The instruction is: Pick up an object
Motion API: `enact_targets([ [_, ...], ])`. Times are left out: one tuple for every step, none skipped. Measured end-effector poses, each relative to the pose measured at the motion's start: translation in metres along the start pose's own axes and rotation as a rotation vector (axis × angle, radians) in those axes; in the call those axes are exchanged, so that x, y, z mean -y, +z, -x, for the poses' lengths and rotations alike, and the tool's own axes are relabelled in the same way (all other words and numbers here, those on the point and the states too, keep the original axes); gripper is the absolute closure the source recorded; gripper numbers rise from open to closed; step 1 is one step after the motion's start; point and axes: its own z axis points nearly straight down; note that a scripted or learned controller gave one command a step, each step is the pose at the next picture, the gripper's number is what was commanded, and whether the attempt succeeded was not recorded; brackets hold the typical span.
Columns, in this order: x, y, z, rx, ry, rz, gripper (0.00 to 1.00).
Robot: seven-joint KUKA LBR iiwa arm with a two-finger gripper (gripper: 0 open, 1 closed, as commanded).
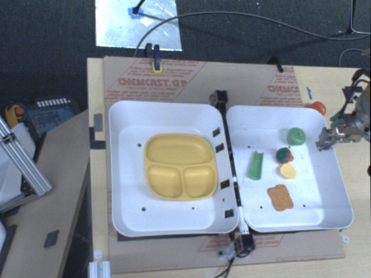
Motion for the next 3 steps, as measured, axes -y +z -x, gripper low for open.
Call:
enact_targets([
  [-0.015,-0.002,-0.056,-0.002,-0.005,-0.002,1.00],
  [-0.016,0.010,-0.112,-0.003,-0.005,-0.004,1.00],
  [-0.026,0.006,-0.158,-0.003,-0.005,-0.003,1.00],
])
